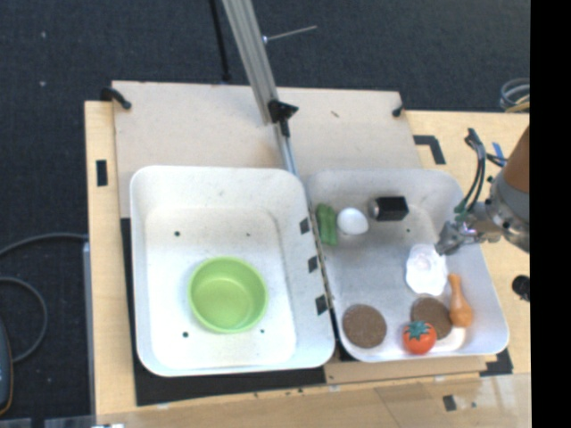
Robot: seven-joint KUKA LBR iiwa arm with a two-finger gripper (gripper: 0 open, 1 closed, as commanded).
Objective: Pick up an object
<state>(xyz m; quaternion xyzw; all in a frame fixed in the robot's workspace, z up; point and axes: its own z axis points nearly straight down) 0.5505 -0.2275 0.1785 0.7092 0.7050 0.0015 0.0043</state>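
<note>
Nearest the camera, along the front rim of the right bin (500, 333), lie a tomato (418, 336), a brown disc (364, 325), a second brown piece (432, 311) and an orange carrot-like toy (459, 302), all resting on the bin floor and untouched. In the left bin (152, 239) a green bowl (228, 293) sits alone toward the front. A little further back in the right bin is a white lump (426, 270), and just above and to the right of it hangs the claw (453, 237), reaching in from the right edge of the desk (196, 127). Whether the claw is apart or together I cannot tell; it is small and partly hidden by the wrist, and nothing can be seen between its tips. Further back still, by the divider, lie a green piece (326, 224), a white egg (352, 221) and a black block (390, 208), also untouched. As I judge it, the pick is not yet done: every object lies in a bin, none lifted. The claw is nearest the white lump, so that seems the likely target, and the closing and lifting remain.
</note>
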